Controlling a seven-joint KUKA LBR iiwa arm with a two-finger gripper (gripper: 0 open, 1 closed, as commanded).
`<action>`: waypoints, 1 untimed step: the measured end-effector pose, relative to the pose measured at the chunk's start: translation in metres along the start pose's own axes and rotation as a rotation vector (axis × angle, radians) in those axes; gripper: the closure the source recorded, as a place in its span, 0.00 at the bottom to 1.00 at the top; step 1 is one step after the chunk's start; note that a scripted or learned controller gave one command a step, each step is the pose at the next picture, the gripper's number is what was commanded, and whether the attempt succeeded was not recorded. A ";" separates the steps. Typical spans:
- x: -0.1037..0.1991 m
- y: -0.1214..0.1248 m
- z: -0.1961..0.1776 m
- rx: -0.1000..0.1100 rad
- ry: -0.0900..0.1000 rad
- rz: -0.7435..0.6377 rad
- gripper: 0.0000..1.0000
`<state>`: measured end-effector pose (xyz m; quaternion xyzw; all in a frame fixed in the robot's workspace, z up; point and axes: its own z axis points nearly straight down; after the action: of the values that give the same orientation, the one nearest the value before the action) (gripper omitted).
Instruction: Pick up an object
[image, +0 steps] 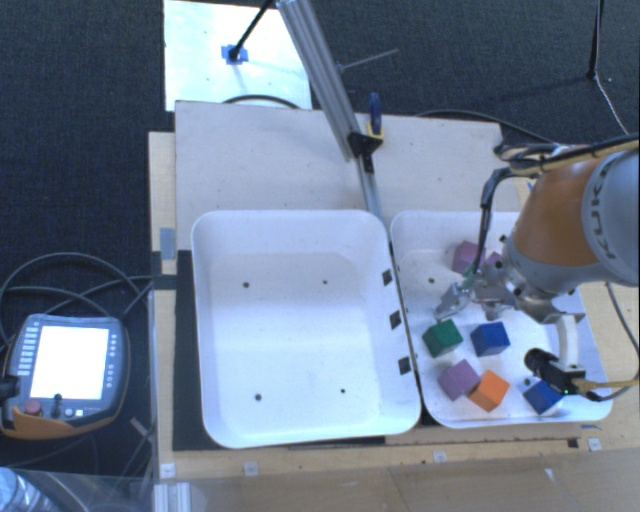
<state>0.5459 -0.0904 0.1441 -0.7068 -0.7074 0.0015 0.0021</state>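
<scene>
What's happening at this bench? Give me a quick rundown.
A grey and orange robot arm reaches into the right bin, its hand low over a cluster of small blocks. A green block lies just below the hand, with blue, purple and orange blocks nearby. Nothing shows between the fingers.
</scene>
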 end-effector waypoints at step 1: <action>0.000 0.000 0.052 -0.003 0.000 -0.001 0.00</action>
<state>0.5460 -0.0899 0.0923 -0.7063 -0.7079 0.0003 0.0011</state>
